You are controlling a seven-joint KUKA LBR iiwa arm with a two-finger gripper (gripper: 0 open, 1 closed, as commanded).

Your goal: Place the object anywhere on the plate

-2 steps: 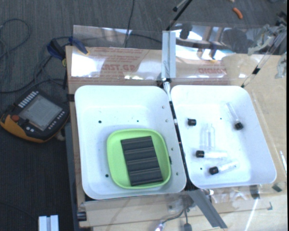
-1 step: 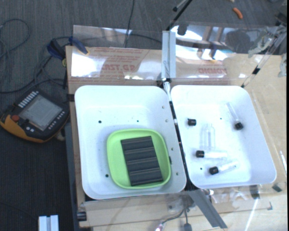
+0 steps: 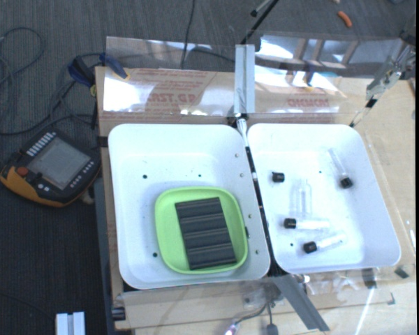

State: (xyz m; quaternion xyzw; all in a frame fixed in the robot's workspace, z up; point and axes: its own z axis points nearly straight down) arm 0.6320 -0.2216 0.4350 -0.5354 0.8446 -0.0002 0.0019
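Pincer point(image 3: 384, 84): grip unreadable, cannot tell | vial point(image 3: 321, 243): below-left of it, take yours crosswise | plate point(image 3: 169, 208): farther left, aim for its bare green margin

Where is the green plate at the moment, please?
The green plate lies in the left bin, toward its front right, with a dark ridged block on it, beside the divider from the right bin.

I see a lime-green plate point(image 3: 166, 208) carrying a dark grey ribbed block point(image 3: 205, 232), in the left white bin point(image 3: 126, 159). In the right white bin point(image 3: 377, 243) lie clear vials point(image 3: 302, 199) with black caps point(image 3: 278, 177). The floor point(image 3: 42, 61) is dark grey carpet; the pendant point(image 3: 47, 167) at far left is orange and black.
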